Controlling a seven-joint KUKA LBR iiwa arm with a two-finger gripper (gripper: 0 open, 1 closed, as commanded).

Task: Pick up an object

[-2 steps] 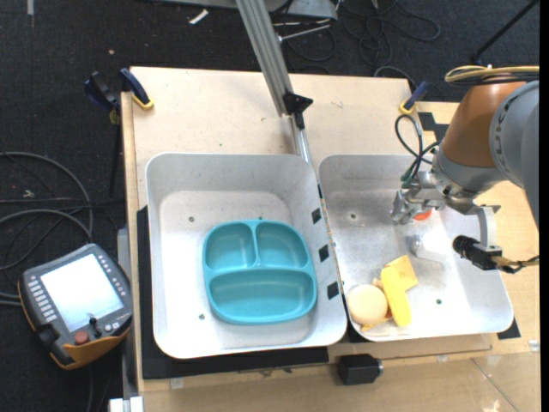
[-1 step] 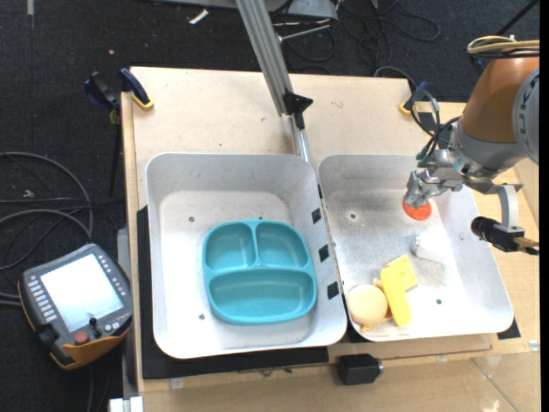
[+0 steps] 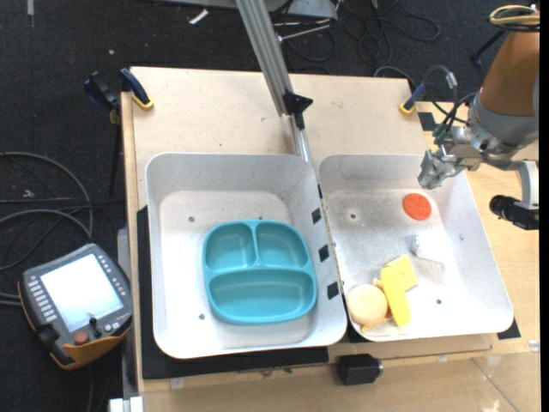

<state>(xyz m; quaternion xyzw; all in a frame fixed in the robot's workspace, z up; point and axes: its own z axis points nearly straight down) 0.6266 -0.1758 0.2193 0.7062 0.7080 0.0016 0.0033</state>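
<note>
Gripper (image 3: 431,173) hovers just above the orange disc (image 3: 417,206), probably lining up; can't tell its state, nothing visibly held.

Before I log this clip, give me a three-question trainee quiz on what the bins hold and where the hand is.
1. True or false: the blue tray lies in the right bin.
2. Which item is nearest the hand? A) orange disc B) yellow block C) cream ball
3. Fill in: the yellow block touches the cream ____.

Key: 1 false, it lies in the left bin. 2 A. 3 ball.
</note>
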